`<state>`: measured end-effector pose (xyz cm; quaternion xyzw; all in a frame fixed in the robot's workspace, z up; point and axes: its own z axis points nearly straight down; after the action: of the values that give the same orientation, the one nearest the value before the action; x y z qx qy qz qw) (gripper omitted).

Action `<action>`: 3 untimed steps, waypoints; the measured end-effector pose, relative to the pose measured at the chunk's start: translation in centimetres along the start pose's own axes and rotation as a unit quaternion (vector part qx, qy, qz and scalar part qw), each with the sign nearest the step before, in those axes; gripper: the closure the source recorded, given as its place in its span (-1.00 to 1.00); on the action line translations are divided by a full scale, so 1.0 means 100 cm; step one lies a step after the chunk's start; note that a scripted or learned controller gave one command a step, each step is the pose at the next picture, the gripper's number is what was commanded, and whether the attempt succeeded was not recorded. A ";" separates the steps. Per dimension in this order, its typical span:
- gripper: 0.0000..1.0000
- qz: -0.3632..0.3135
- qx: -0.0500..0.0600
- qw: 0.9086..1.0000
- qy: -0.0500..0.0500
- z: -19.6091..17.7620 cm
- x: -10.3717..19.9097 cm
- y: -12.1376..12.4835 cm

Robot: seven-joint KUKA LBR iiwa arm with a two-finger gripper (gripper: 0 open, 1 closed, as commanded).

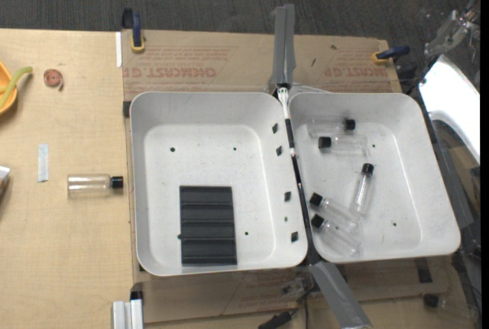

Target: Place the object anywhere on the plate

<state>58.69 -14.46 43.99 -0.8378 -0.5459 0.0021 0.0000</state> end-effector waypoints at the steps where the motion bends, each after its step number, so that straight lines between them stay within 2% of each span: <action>1: -1.00 0.056 0.000 0.998 0.000 0.015 0.109 0.009; 2: -1.00 0.109 0.001 0.994 0.000 0.000 -0.019 0.076; 3: -1.00 0.194 0.001 0.981 0.000 0.000 0.025 0.068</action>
<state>65.93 -14.90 43.97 -0.9279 -0.3728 0.0022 0.0004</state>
